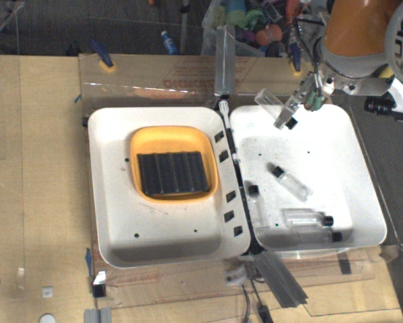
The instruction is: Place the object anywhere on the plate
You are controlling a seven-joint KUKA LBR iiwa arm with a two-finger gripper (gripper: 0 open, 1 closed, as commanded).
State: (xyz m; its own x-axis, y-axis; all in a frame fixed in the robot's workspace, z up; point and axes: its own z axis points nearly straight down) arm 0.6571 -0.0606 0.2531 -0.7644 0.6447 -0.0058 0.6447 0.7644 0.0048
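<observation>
Two white bins sat side by side on a wooden bench. The gripper (286, 116) hung over the right bin's (362, 180) far edge, closed on a clear vial (274, 106). The plate (173, 163) lay well left, in the left bin (107, 180); two more vials (288, 180) lay nearer the camera.

Even overhead light, bins (302, 244) bright white, soft short shadows, slight overall softness, dim background clutter.

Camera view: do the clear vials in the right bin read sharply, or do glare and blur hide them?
Camera view: even lighting, mild softness; the clear plastic vials nearly vanish against the right white bin, black caps marking them; the yellow plate is crisp; the gripper looks slightly blurred.
</observation>
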